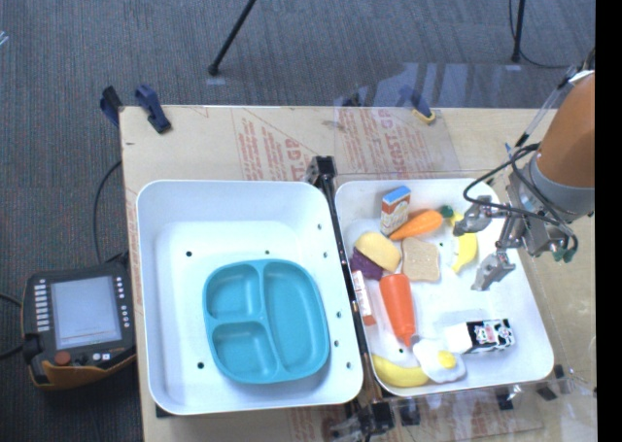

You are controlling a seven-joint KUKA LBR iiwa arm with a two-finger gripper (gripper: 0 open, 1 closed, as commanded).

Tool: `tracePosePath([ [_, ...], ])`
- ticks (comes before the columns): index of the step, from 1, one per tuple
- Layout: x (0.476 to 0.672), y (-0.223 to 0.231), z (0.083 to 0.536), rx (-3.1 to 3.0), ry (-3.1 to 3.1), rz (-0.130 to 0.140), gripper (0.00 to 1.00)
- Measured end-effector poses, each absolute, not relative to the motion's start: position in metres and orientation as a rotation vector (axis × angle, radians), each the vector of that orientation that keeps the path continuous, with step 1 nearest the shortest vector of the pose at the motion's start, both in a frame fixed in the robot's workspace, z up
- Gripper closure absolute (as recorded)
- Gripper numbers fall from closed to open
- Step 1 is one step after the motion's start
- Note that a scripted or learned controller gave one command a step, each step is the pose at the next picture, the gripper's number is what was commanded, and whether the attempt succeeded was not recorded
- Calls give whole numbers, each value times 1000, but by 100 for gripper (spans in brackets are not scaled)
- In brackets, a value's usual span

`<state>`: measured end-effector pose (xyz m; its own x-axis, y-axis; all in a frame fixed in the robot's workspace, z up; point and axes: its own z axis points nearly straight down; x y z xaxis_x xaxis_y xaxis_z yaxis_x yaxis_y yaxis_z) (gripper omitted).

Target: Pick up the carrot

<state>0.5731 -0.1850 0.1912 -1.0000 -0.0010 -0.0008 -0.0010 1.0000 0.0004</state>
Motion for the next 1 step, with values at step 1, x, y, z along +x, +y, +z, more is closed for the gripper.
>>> tracePosePath([
  [1,645,-168,143,-49,3143,7,0],
])
